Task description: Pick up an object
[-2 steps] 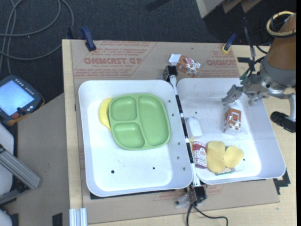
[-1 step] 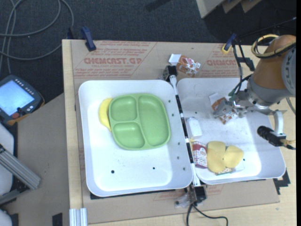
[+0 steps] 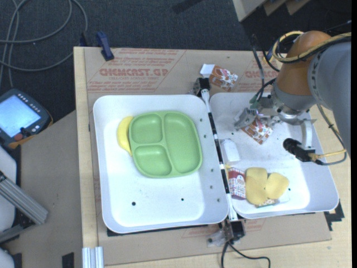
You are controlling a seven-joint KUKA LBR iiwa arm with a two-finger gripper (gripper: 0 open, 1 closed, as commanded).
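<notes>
The bench (image 3: pixel 139 66), a board printed with red lettering, carries two shallow white bins side by side: the left bin (image 3: pixel 111 194) holds a green divided tray (image 3: pixel 165 144) lying over a yellow piece (image 3: pixel 123 133) that peeks out at its left edge, and the right bin (image 3: pixel 318 188) holds the smaller clutter. The grey arm (image 3: pixel 329 71), with its orange band, reaches into the right bin from the right, and its tool (image 3: pixel 266 111) sits low at the bin's upper middle; how wide it stands I cannot tell. Just beside it, toward the near-left and seemingly touching, lies a red-and-white packet (image 3: pixel 258 130), its long axis slanted from upper left to lower right, so I judge it the likeliest target. Farther toward the front edge rest two yellow pieces (image 3: pixel 265 186), a red wrapper (image 3: pixel 236 184), and a small white block (image 3: pixel 229 149)
</notes>
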